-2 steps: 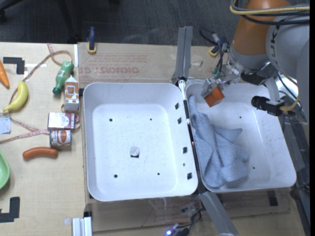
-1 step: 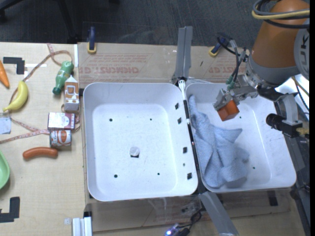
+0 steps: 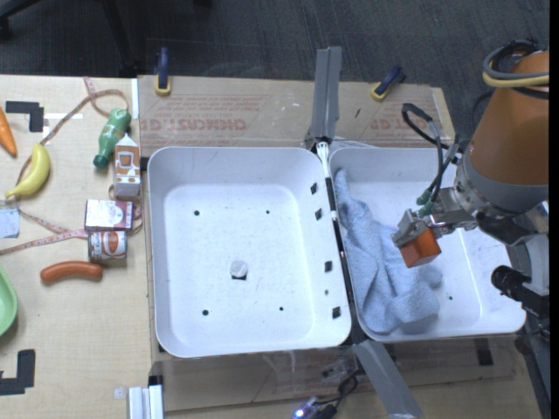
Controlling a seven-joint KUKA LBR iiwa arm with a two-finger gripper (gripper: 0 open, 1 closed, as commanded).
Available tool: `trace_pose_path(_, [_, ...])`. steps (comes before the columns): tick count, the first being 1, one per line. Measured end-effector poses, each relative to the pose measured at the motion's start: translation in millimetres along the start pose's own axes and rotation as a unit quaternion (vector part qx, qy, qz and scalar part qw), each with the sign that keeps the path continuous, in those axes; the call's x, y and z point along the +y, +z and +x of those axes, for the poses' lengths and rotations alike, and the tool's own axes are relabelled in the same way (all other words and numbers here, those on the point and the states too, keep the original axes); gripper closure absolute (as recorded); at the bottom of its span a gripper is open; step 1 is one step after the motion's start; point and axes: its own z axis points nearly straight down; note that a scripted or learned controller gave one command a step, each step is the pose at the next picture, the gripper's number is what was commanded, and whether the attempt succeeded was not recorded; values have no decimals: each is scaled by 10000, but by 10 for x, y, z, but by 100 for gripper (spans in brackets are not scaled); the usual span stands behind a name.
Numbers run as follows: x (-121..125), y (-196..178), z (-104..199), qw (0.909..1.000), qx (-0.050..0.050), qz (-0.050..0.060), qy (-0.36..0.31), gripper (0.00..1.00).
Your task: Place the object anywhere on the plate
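Over the right bin [image 3: 489,321], my gripper [image 3: 417,239] hangs from the grey arm with its orange band [image 3: 515,129]. It is shut on a small orange block [image 3: 423,249], which sticks out below the grey fingers [image 3: 408,228]. The block is held just above a crumpled light blue towel [image 3: 376,260] that covers the left half of that bin. A sliver of a green plate [image 3: 4,302] shows at the far left edge of the bench, well away from the gripper.
The left bin [image 3: 175,190] holds one small pale round object [image 3: 239,270]. On the wooden bench to the left lie a banana [image 3: 31,171], a green bottle [image 3: 112,134], a small carton [image 3: 127,166], a can [image 3: 108,245], a sausage [image 3: 72,272] and a carrot [image 3: 7,134].
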Motion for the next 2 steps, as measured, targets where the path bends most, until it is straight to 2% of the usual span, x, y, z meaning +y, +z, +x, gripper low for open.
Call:
trace_pose_path(1, [-133, -174, -855, 9998, -8, -5, 206, 100])
trace_pose_path(2, [-142, -586, -917, 9988, -9, -9, -488, 100])
